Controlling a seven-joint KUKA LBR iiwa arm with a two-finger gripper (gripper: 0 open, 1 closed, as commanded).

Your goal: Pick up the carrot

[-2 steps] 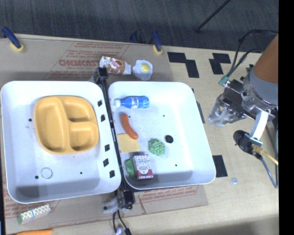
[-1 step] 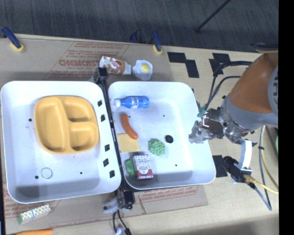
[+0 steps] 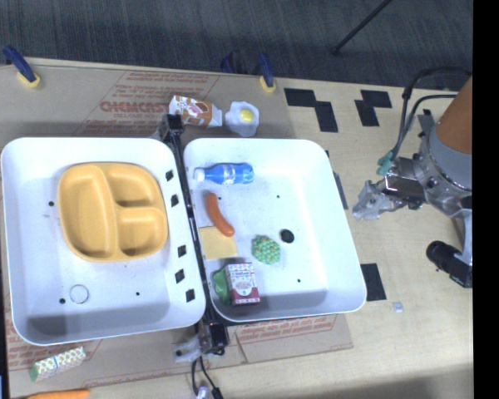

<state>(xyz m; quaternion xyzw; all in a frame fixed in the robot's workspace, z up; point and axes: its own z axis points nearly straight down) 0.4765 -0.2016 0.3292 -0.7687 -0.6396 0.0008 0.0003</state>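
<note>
1. Carrot point(image 3: 219, 213) lies flat in the right bin point(image 3: 316, 160), near its left wall, long axis running top-left to bottom-right.
2. Neighbours: blue bottle point(image 3: 224, 174) just above it, yellow cheese slice point(image 3: 216, 242) touching or just under its lower end, green ball point(image 3: 266, 249) near on the right.
3. My hand point(image 3: 374, 199) sits outside the bin, over the surface point(image 3: 399, 322) to the right, well apart from the carrot. Open or closed: can't tell, too blurred.
4. Handling guess: small toy piece, light, stiff, smooth plastic, so it may slip or roll.
5. Best hold: across the narrow middle, jaws square to its length, clear of cheese and bin wall.
</note>
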